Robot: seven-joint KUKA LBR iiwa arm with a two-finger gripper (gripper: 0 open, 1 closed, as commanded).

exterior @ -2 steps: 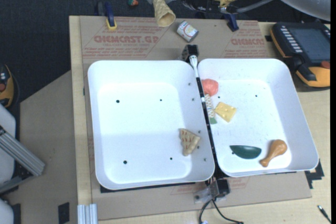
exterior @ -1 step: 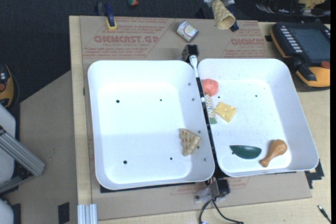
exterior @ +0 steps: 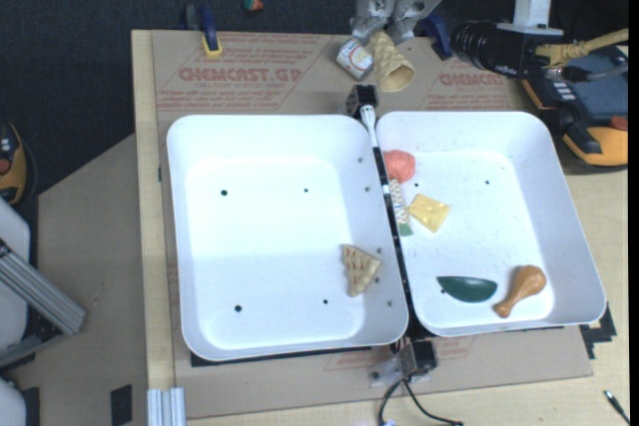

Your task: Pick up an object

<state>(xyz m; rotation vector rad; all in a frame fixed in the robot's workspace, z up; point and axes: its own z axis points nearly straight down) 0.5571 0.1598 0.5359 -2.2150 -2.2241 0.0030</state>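
My gripper (exterior: 389,27) hangs high above the far edge of the bins, over the cardboard. A tan cone-shaped piece (exterior: 391,63) sticks out from between its fingertips, so it is shut on that piece. A small white packet (exterior: 353,58) sits right against the cone's left side; I cannot tell whether it is held too. In the left bin (exterior: 200,155) lies a tan waffle wedge (exterior: 359,268). The right bin (exterior: 539,165) holds a red piece (exterior: 400,163), a yellow cheese wedge (exterior: 429,213), a dark green piece (exterior: 466,288) and a brown drumstick (exterior: 521,288).
A small striped item (exterior: 399,212) lies by the divider between the bins. Cables and orange-black gear (exterior: 559,65) crowd the bench at the far right. A blue-yellow clamp (exterior: 209,30) sits on the cardboard's far left corner.
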